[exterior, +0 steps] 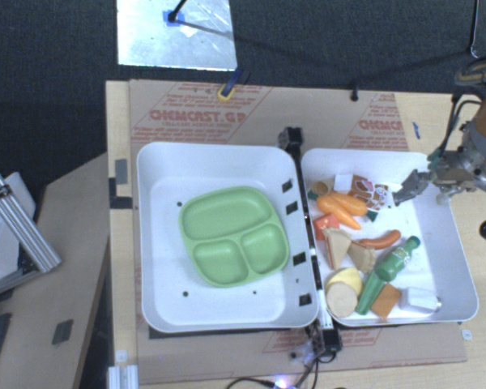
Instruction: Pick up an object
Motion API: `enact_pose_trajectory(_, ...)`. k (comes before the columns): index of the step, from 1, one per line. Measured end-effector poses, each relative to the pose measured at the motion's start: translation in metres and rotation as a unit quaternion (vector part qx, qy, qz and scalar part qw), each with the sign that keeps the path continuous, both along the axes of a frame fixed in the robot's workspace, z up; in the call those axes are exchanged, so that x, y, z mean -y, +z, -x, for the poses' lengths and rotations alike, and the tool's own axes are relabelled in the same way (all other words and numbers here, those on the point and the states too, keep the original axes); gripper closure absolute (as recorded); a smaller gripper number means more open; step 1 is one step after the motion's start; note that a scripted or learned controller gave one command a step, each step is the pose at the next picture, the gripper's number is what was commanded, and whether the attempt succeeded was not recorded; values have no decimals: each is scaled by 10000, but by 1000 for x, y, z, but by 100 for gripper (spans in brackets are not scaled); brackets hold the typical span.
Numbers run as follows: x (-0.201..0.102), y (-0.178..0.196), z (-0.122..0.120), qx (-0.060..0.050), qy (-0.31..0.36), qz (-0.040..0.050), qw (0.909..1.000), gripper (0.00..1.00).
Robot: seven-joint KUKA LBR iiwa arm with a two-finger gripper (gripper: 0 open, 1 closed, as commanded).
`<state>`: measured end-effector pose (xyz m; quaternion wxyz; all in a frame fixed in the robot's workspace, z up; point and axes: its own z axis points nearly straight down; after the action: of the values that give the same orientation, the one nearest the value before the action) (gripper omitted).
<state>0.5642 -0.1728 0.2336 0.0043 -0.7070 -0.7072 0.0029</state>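
Seen from above, the right bin (462, 278) on the table (81, 209) holds a heap of toy food: a carrot (343, 204), a sausage (379, 238), a green bottle (387, 267), cheese wedges (338, 246) and a small printed packet (368, 190). The left bin (158, 298) carries a green divided plate (233, 235). These toys look light, stiff and smooth, so they may slip; the bottle, lying tilted on top of the heap, seems the easiest to take, gripped across its body. The arm (478, 148) leans in from the right, its gripper (409, 186) low over the right bin's upper corner, just beside the packet and carrot. How far apart its fingers stand cannot be told here, and nothing is seen between them.
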Motion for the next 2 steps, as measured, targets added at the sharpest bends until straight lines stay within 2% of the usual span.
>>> enact_pose_trajectory(1, 0, 7, -2, 58, 14, 12, 10000, 0)
enact_pose_trajectory(2, 8, -41, 1, 49, 4, 11, 10000, 0)
